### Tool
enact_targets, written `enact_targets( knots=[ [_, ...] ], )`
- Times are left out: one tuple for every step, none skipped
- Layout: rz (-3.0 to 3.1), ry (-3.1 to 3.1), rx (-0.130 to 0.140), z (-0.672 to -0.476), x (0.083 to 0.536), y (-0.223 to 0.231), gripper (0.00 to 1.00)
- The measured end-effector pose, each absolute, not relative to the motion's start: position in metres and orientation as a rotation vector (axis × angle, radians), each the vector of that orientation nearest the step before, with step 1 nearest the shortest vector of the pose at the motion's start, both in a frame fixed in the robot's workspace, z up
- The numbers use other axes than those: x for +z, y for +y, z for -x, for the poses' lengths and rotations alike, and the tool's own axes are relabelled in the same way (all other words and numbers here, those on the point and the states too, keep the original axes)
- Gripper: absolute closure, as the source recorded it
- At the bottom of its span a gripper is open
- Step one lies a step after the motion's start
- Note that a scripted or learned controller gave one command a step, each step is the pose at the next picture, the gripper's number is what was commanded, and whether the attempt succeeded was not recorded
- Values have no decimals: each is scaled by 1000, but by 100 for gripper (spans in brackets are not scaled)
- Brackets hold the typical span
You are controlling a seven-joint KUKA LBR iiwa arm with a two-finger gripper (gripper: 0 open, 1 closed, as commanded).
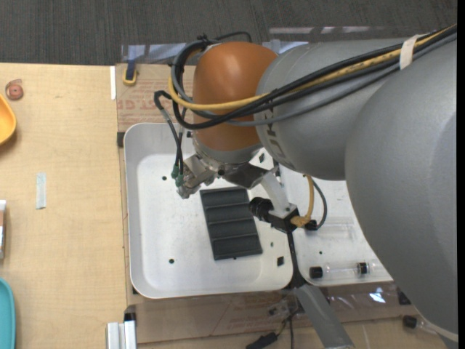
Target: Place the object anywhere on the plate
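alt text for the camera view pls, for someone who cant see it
A large grey robot arm with an orange band reaches from the right over a shallow white bin, its tool low at the top end of a dark ribbed rectangular object lying in the bin. To the left is a light wooden bench.

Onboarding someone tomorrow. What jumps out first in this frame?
The big grey arm with its orange band dominates, sweeping in from the right and covering much of the upper bench. Beneath its wrist, a dark ribbed rectangular slab sits over the middle of the shallow white bin. To the left lies a pale wooden tabletop, with a yellow-orange object at the far left edge.
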State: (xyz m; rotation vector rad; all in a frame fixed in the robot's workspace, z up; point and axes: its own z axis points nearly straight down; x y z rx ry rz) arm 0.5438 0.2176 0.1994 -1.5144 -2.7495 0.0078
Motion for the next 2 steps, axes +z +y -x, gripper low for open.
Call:
enact_targets(
  knots=[
    [1527, -2747, 3, -582, 303, 218, 100],
    [1201, -2903, 4, -582, 261, 218, 100]
  ],
)
